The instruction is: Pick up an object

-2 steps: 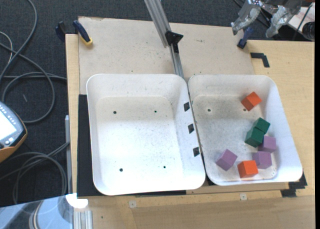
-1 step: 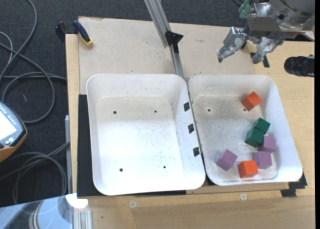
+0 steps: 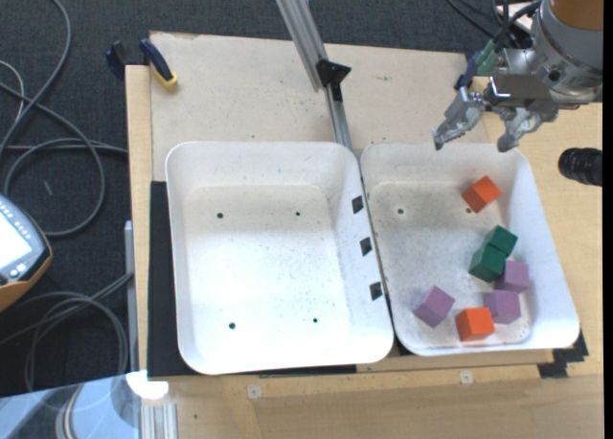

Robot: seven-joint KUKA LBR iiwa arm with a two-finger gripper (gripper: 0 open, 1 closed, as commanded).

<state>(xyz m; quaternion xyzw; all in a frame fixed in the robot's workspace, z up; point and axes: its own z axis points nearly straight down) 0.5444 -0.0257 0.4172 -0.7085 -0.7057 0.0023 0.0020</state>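
My gripper (image 3: 476, 136) hangs over the far edge of the right bin (image 3: 549, 247), fingers spread open with nothing between them. An orange cube (image 3: 481, 193) lies just below it in the bin. Further forward sit a green block (image 3: 493, 253), three purple cubes (image 3: 434, 306) (image 3: 516, 275) (image 3: 503, 307) and a second orange cube (image 3: 474, 323), clustered in the bin's near right part.
The left bin (image 3: 182, 236) stands beside the right one, sharing a dividing rim. A slanted metal bar (image 3: 306, 30) crosses the bench behind the bins. A yellow-handled clamp (image 3: 158, 61) grips the bench's far left corner. Cables lie on the floor to the left.
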